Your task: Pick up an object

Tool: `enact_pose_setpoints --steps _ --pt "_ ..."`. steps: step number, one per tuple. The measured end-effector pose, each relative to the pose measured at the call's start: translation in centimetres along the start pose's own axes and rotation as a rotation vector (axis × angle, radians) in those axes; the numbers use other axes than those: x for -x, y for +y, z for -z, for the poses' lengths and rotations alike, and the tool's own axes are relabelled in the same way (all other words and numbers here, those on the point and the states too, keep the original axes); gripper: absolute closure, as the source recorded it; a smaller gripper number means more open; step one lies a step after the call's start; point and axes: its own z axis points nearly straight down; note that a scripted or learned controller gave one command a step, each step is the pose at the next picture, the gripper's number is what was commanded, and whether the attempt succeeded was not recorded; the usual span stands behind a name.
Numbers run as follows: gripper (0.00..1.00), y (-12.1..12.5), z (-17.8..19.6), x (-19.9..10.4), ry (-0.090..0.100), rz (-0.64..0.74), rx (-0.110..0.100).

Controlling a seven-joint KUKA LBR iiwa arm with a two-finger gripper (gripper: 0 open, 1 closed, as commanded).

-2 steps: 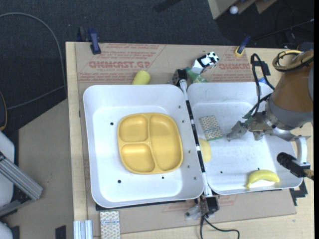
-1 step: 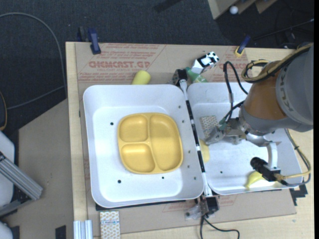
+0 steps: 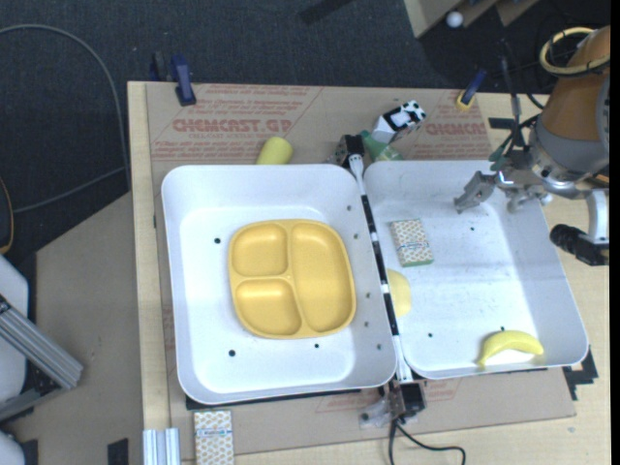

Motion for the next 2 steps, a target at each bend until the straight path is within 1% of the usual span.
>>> enact_pose_setpoints --steps 1,2 --pt "0.0 -1.7 -4.6 -8.9 0.004 0.002 -0.006" --pt "0.0 -4.3 -6.8 -8.1 0.003 -0.001 -0.006"
